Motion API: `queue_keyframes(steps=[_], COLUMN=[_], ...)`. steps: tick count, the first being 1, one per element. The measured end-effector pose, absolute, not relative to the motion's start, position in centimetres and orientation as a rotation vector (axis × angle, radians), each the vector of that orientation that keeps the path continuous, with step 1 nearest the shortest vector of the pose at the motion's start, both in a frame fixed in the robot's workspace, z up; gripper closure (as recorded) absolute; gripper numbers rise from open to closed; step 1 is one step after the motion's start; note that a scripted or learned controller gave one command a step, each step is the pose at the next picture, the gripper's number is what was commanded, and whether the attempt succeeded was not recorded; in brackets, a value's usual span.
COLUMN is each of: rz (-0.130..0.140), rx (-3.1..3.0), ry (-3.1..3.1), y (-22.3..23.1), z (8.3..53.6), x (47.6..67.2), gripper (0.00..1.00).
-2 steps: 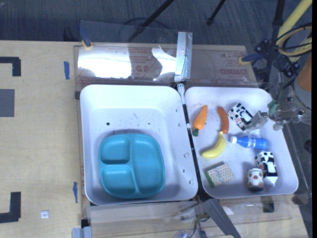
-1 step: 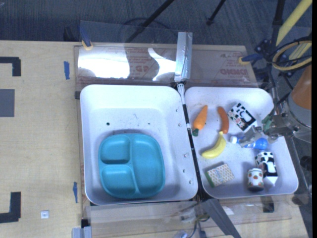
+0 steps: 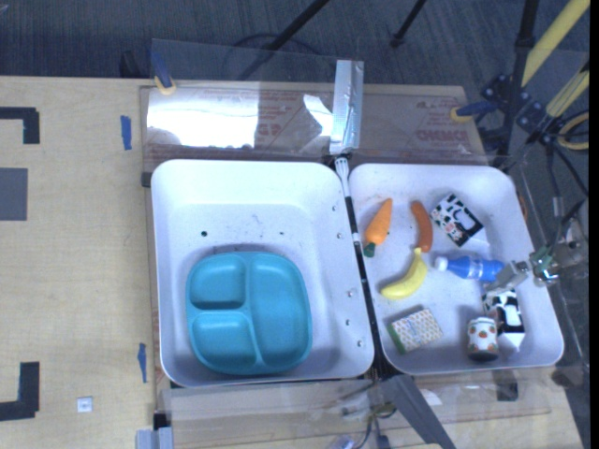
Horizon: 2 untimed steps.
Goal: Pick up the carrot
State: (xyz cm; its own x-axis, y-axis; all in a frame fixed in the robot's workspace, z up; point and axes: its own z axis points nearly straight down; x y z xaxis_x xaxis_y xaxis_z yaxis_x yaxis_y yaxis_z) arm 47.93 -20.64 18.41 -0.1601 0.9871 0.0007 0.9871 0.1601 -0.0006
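The carrot (image 3: 379, 221) is orange with a green stem end pointing toward the front. It lies in the right bin (image 3: 538, 340), near that bin's left wall and toward the back. It rests flat, tilted slightly, with nothing on top of it. A reddish-orange sausage (image 3: 423, 224) lies just to its right, apart from it. A yellow banana (image 3: 405, 279) lies just in front of the carrot.
The right bin also holds a blue bottle (image 3: 468, 268), a black-and-white box (image 3: 457, 218), a cow-patterned toy (image 3: 505, 311), a small cup (image 3: 482, 337) and a patterned pad (image 3: 416, 328). A blue divided plate (image 3: 249, 311) sits in the left bin (image 3: 187, 195).
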Motion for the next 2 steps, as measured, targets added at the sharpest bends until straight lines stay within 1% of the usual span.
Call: queue_keyframes(steps=[1, 2], rz=[-0.002, -0.001], rx=[-1.965, -1.781], ry=[-2.457, -2.591], y=[-22.3, -22.2], z=[20.1, 17.0], x=[51.6, 53.9], gripper=[0.00, 0.00])
